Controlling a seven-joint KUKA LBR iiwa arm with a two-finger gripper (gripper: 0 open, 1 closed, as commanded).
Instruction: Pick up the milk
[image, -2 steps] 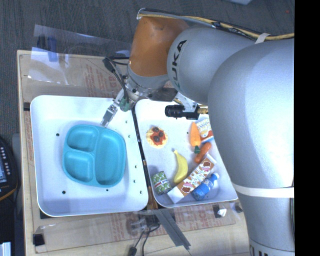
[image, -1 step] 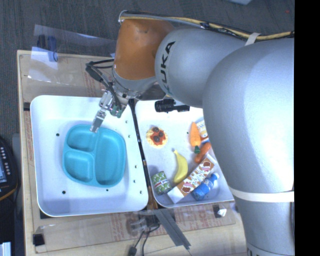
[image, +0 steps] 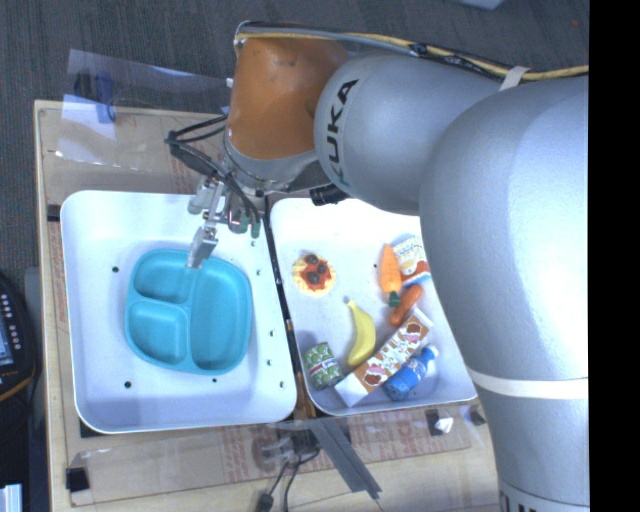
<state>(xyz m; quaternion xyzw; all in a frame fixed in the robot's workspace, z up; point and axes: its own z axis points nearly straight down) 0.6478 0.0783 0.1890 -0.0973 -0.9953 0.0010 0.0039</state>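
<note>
The milk (image: 393, 351), a long carton with colourful print and a white end, lies on its side near the front of the right bin (image: 340, 225), between a banana and a blue bottle. My gripper (image: 205, 243) hangs over the left bin (image: 90, 225), just above the back edge of a blue divided plate (image: 190, 318). It is far to the left of the milk, and nothing shows in its grasp. The arm's orange band and grey body cover the right bin's back right part.
In the right bin also lie a banana (image: 360, 335), a carrot (image: 388, 268), a small tart (image: 313, 273), a green can (image: 322, 364), a blue bottle (image: 414, 374) and a small white carton (image: 407, 252). A ridge (image: 278, 300) separates the bins.
</note>
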